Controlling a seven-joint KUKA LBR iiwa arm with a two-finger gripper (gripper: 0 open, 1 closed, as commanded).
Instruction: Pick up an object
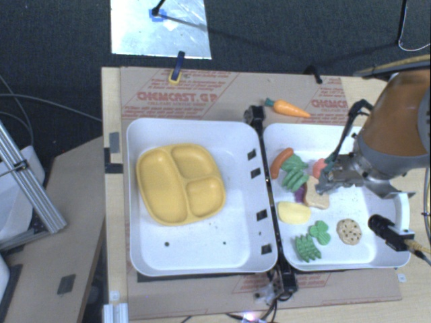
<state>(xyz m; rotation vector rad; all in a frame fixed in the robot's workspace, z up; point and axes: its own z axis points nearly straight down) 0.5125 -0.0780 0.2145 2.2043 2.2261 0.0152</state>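
My gripper [325, 182] hangs low over the middle of the right bin [350, 134], its dark fingers down among the toy food. Right under it lie a tan bread-like piece [316, 201], a purple piece [301, 195] and a small red piece [318, 167]. Just left are a green leafy piece [293, 178] and a red-orange sausage [281, 161]. Nearer the front sit a pale yellow piece [293, 212], a cookie [349, 231] and two green vegetables [319, 233] [306, 248]. Nothing shows between the fingers.
The left bin [195, 247] holds a yellow divided plate [180, 183]. A toy carrot [287, 108] lies on the cardboard behind the right bin. A black divider with clips [264, 187] runs between the bins. The arm's grey body [397, 133] covers the right bin's right side.
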